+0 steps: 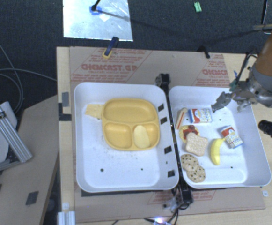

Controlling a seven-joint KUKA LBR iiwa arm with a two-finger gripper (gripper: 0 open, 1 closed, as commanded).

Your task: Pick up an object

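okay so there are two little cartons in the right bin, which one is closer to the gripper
The white, red and blue carton near the bin's top left lies closer to the gripper, just below and left of it. The red carton sits farther down, beside the banana.

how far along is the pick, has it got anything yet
Nothing looks picked yet. The two-finger gripper hangs over the top right of the right white bin, with nothing visible between its fingers. The yellow banana, slice of toast, round cookies and small red and white cartons all lie in that bin. Left to do: come down on one item, grip it and lift.
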